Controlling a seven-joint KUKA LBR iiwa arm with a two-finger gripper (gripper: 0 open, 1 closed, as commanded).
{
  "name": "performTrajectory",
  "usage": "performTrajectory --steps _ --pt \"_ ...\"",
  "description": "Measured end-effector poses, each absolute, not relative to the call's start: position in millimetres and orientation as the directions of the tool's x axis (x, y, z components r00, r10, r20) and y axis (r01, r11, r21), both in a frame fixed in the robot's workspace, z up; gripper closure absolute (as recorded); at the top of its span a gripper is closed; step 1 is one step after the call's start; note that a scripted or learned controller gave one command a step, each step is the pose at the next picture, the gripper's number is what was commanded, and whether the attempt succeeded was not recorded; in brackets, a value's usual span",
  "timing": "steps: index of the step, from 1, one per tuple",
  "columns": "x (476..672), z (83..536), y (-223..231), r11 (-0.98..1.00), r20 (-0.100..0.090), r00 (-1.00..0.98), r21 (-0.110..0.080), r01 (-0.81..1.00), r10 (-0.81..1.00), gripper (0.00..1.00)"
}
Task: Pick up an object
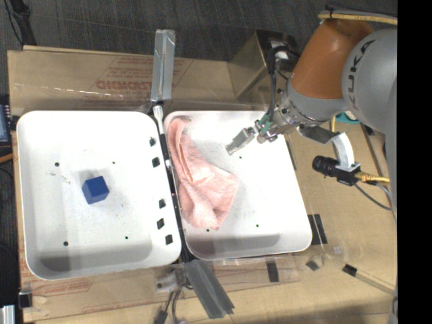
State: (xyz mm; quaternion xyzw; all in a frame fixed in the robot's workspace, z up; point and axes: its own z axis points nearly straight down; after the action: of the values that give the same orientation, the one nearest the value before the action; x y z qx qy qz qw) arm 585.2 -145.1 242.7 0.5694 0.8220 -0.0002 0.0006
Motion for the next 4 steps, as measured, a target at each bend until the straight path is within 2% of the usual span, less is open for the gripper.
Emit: performTrajectory --steps 1,2,3,4 --pt "575.1 99 -164 0.578 0.003 -0.578 -0.002 0.816 0.816 0.00" --pt "527.2 91 -155 0.596 0.002 -0.596 -0.001 0.803 0.803 0.00" --pt "527.2 92 -155 0.595 0.002 -0.595 -0.001 0.804 0.804 0.00" --pt "566.9 92 -111 0.619 0.001 -0.619 -0.001 0.786 0.786 0.00"
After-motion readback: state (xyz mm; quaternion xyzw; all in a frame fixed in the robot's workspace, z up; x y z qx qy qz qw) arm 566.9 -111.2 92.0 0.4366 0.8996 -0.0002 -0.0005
